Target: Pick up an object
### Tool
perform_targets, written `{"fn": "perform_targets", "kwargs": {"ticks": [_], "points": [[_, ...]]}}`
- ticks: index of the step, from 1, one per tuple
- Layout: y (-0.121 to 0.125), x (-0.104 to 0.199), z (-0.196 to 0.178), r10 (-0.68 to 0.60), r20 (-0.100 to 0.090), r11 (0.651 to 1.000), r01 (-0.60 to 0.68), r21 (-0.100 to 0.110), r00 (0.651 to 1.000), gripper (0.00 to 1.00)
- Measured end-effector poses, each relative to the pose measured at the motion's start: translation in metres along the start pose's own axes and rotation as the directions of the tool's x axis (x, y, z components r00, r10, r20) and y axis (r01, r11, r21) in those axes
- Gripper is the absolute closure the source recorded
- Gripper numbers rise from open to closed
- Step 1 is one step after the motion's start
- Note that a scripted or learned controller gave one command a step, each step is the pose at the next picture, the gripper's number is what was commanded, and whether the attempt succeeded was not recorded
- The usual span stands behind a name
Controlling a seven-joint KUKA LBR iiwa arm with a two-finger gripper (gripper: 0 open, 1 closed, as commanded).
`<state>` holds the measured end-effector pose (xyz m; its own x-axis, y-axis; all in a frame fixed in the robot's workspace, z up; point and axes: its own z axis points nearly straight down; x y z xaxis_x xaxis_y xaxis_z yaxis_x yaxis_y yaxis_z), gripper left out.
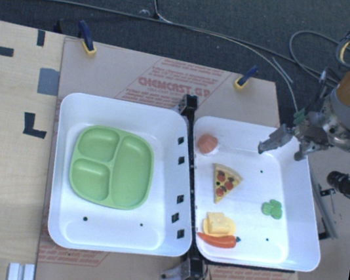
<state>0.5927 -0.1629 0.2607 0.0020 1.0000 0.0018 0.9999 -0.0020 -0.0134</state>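
Note:
The right bin [288,255] holds a pizza slice [224,181], a pinkish-orange ball [207,143] near its far left corner, a green broccoli-like piece [272,209], a yellow cheese block [217,223] and a red pepper [217,240] at its near left. My gripper [288,146] hovers over the bin's far right corner, open, with its two fingers spread and nothing between them. It is well to the right of the ball and the pizza slice.
The left bin [56,216] holds a green divided plate [112,166]. A black divider with clips [185,171] runs between the bins. Two clamps [86,38] [245,78] pin the cardboard sheet at the back. Cables trail behind the bench.

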Motion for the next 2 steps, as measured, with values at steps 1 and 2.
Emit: {"fn": "perform_targets", "kwargs": {"ticks": [1, 2], "points": [[0.002, 0.000, -0.007, -0.003, 0.002, 1.000, 0.003, -0.012, 1.000, 0.00], [-0.004, 0.000, 0.038, -0.002, 0.003, 1.000, 0.002, -0.008, 1.000, 0.00]]}}
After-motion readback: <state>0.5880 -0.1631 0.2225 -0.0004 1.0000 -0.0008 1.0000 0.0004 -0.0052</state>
